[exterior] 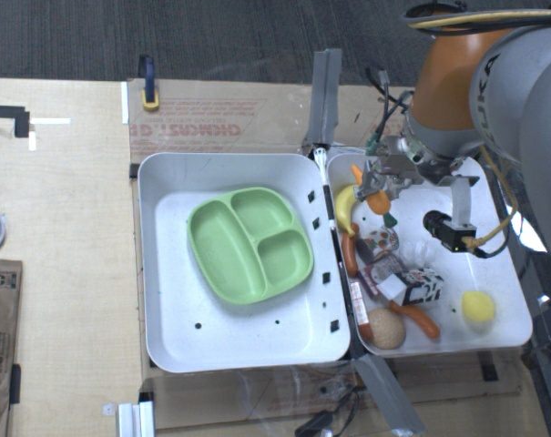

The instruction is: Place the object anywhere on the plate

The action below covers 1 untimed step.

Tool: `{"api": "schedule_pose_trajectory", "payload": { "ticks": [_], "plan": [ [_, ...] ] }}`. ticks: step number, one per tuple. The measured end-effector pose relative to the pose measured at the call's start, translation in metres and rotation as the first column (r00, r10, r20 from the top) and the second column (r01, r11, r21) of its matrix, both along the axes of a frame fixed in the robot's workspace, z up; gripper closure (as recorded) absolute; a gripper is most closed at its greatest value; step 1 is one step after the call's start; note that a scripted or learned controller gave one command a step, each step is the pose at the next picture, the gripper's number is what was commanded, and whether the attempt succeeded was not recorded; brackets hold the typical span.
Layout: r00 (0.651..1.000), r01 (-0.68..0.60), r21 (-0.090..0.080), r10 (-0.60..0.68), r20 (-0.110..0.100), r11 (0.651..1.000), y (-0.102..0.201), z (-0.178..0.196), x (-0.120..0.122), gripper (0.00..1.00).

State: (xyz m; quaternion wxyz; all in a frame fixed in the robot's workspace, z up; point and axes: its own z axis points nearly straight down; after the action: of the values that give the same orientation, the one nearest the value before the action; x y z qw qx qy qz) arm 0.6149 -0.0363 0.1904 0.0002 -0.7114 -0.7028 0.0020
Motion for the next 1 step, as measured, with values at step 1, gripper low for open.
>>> {"api": "schedule_pose_trajectory", "payload": {
  "ticks": [1],
  "plan": [
    [0.992,-0.128,0.002,0.128,0.000,0.992,0.0529,0.0051,-0.0210,1.00]
  ]
}}
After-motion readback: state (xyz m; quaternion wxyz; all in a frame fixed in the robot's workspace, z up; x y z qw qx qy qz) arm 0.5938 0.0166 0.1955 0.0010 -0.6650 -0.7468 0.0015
